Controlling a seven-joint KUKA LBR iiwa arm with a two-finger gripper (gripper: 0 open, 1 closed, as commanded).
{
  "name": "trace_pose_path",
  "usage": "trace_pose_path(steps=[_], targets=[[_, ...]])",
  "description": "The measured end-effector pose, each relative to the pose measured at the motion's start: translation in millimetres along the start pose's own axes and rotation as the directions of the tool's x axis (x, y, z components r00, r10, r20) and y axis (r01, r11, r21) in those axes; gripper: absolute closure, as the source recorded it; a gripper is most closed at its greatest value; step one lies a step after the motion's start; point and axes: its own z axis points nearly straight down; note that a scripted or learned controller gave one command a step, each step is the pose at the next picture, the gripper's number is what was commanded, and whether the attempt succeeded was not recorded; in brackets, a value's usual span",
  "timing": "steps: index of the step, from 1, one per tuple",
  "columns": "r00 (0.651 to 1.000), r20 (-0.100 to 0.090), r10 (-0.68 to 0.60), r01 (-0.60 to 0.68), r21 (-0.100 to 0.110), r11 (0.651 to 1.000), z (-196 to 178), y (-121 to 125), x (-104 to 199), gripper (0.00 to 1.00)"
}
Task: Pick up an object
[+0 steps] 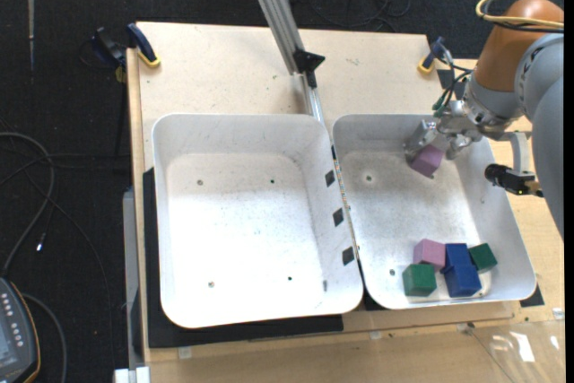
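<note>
Right white bin (377,193), far end: gripper (428,151) clamped on purple block (423,164) (probably light, rigid, smooth); best held squarely across opposite flat faces.

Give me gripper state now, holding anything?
Gripper: shut on the purple block, lifted above the right bin.

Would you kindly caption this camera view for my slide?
The gripper holds a purple block above the right bin; four blocks lie below.
</note>
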Motion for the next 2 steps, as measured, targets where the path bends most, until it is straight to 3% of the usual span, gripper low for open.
trace_pose_path(steps=[1,2], targets=[[1.0,0.011,0.005,-0.004,-0.01,1.0,-2.0,-33.7,3.9,0.0],[1.0,0.011,0.004,-0.004,-0.014,1.0,-12.5,-32.1,4.1,1.0]])
